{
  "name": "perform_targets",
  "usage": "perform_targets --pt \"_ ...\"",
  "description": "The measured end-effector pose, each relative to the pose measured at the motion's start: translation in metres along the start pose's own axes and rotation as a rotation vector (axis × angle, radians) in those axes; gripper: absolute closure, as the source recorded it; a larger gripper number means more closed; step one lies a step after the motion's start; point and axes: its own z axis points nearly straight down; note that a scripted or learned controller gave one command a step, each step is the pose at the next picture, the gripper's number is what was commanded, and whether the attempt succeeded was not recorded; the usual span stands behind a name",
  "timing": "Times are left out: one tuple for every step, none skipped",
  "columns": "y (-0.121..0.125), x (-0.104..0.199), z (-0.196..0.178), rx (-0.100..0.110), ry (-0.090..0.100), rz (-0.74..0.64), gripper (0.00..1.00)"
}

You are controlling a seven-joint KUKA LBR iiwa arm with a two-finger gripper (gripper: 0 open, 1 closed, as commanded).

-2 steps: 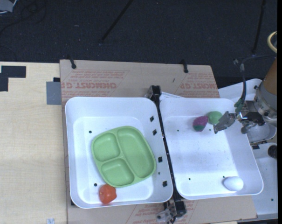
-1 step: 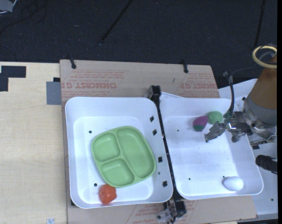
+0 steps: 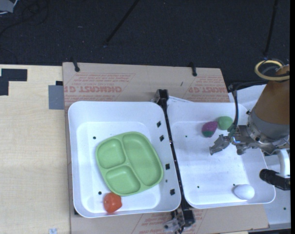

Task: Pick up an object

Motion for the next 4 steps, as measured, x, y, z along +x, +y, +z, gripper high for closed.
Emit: perform_targets --pt "0.005 -0.003 0.046 0.0 0.0 0.0 0.0" --pt "0.006 -0.004 0.034 -0.003 0.0 0.005 1.0" --pt "0.004 -0.006 -0.008 -0.009 -0.002 0.002 1.0" --pt "0.004 -0.007 -0.037 -0.008 -0.002 -0.001 1.0"
